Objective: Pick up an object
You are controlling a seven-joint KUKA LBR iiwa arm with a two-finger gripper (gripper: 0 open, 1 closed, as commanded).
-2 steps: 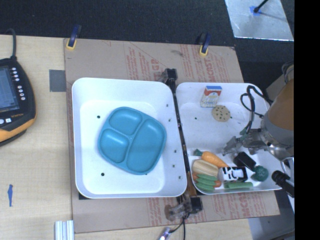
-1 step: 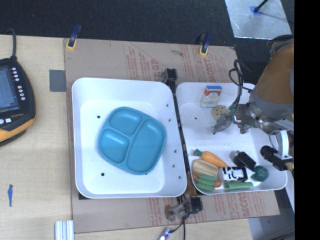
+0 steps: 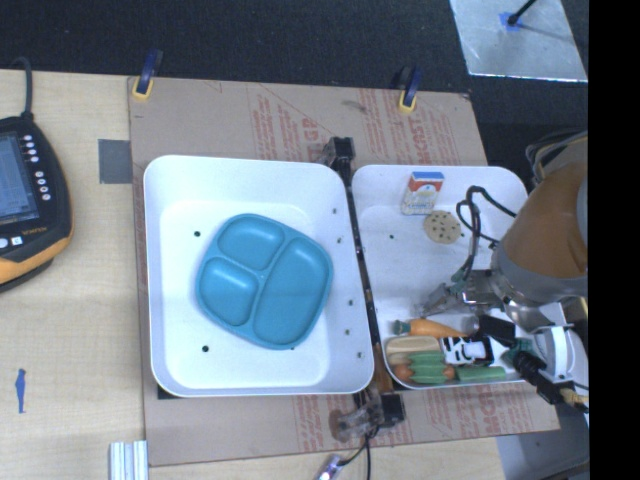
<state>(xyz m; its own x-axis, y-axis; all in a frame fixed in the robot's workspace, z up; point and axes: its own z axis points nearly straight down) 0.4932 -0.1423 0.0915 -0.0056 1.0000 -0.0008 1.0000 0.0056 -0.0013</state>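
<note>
The right bin (image 3: pixel 385 183) holds a small white carton with red and blue print (image 3: pixel 423 192) at its far edge. A round tan cookie (image 3: pixel 441 227) lies just in front of the carton. At the near edge lie an orange carrot (image 3: pixel 437 327), a tan bun-like piece (image 3: pixel 412 345), green pieces (image 3: pixel 430 371) and a black-and-white item (image 3: pixel 467 349), all packed close together. My gripper (image 3: pixel 455 290) is low in the right bin, just behind the carrot and right of the bin's middle. The grey arm (image 3: pixel 545 238) covers the bin's right side.
A blue divided plate (image 3: pixel 264 280) lies in the left bin (image 3: pixel 160 268). A teach pendant (image 3: pixel 25 203) rests on the bench at far left. Two blue-and-yellow clamps (image 3: pixel 146 73) (image 3: pixel 407 86) hold the cardboard's far edge. A black cable (image 3: pixel 475 208) loops beside the arm.
</note>
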